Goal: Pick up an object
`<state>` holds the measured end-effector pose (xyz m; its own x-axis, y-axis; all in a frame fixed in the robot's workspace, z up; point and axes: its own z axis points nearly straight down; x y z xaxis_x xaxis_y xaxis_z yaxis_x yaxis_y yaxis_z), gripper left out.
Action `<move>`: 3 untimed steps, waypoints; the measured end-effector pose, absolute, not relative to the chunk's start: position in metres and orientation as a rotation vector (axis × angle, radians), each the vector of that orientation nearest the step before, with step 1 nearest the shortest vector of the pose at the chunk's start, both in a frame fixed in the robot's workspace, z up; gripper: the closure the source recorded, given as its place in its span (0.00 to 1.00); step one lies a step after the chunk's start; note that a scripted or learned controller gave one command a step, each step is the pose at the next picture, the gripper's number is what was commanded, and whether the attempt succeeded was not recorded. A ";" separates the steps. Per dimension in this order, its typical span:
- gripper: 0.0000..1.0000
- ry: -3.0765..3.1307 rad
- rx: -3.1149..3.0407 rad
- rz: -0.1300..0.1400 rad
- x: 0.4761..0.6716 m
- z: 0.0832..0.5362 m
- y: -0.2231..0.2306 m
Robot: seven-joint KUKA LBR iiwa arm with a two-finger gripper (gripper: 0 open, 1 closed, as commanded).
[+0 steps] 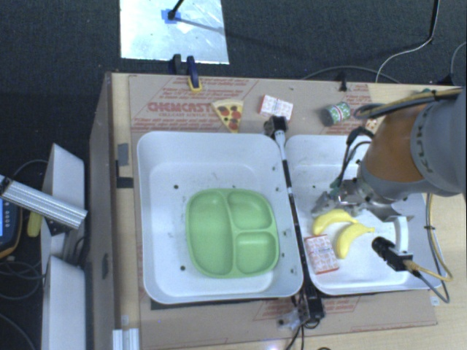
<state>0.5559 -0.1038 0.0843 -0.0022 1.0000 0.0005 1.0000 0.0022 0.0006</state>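
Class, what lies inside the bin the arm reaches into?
Two yellow bananas and a red-patterned packet, with the gripper beside them. The arm hides part of the bin floor beneath it.

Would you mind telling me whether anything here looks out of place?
Yes: a toy pizza slice, a small white packet and a green can, seemingly on its side, lie on the bench behind the bins, outside both.

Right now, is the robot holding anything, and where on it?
Cannot tell. The gripper sits right above the upper banana, but no hold shows.
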 end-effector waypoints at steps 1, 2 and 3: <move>1.00 2.222 2.217 0.004 0.557 0.095 -0.104; 0.00 2.223 2.216 0.004 0.557 0.095 -0.104; 0.00 2.222 2.220 0.001 0.494 0.084 -0.094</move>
